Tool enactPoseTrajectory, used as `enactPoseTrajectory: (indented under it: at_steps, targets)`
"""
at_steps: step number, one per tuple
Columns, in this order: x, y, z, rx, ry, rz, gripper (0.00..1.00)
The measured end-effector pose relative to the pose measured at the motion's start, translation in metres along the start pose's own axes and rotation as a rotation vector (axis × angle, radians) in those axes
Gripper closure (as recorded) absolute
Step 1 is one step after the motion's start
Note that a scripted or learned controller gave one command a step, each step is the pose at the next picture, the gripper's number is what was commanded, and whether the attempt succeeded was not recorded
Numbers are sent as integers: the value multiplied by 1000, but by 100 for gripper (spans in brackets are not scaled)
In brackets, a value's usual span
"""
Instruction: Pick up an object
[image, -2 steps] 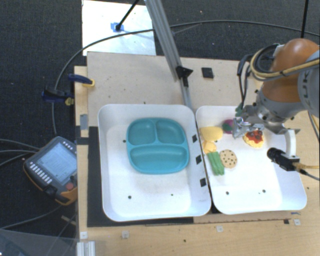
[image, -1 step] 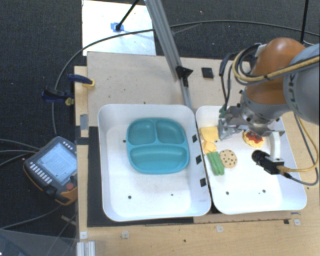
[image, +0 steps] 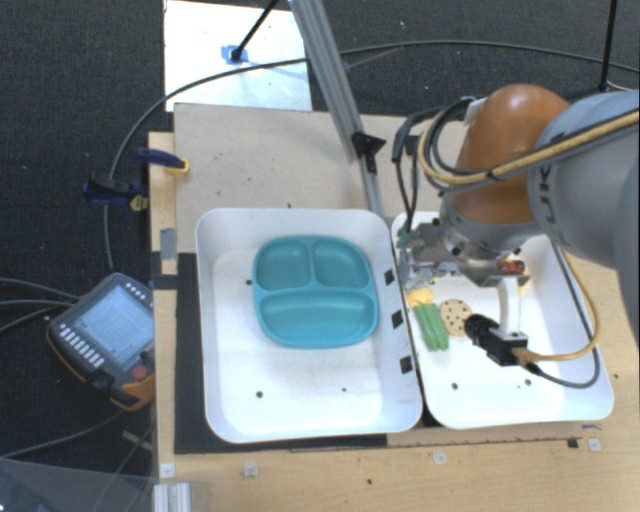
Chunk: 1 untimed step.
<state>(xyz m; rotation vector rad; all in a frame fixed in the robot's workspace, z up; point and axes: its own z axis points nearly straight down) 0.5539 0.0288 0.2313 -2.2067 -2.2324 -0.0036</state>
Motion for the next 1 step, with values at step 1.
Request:
enactPoseTrajectory:
  at_steps: [1]
  targets:
    - [45,-21,9,1,-1,2,100]
